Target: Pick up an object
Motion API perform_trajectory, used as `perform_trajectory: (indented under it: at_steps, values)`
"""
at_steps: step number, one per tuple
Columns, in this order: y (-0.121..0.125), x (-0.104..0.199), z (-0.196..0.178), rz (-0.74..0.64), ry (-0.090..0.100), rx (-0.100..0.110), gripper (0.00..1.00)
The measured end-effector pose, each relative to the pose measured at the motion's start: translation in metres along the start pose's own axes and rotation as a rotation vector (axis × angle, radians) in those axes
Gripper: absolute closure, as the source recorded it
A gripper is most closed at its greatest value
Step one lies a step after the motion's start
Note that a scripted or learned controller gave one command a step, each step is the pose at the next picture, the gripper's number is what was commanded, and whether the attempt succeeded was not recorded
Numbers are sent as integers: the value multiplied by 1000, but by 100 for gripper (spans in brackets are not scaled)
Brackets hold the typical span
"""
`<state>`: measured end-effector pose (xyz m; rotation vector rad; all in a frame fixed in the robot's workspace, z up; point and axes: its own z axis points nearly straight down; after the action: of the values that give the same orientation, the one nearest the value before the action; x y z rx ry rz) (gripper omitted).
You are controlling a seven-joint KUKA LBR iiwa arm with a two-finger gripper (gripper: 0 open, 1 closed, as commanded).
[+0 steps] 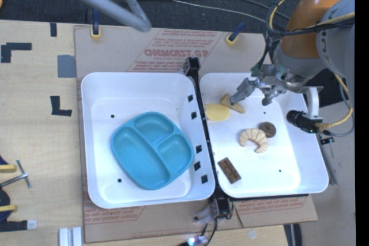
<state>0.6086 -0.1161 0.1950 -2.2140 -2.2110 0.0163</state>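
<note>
Cardboard-covered bench (173,49), two white bins side by side on it. In the right bin (300,178): a tan wedge (232,104) near the back left, partly under the left fingertip; a yellow piece (217,113) just beside it toward the front-left; a croissant (254,139) near the middle, touching or almost touching a brown donut (267,129) on its right; a chocolate bar (229,170) near the front left, well apart from the rest. Gripper (253,95) over the back of the right bin, fingers spread apart, nothing between them; left finger slanting down to the wedge, right finger over bare bin floor behind the donut. Croissant and donut just in front of the fingers, clear of them. In the left bin (92,95): a blue divided plate (152,150), three compartments, lying flat. Grey arm with orange band (311,8) entering from the right.
</note>
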Motion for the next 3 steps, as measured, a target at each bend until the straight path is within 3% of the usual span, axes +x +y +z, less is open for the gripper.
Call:
perform_trajectory:
  at_steps: [1, 3]
  values:
    - [3, 0, -9, -3, -1, -14, 0]
    - [16, -4, 87, -3, -2, -11, 0]
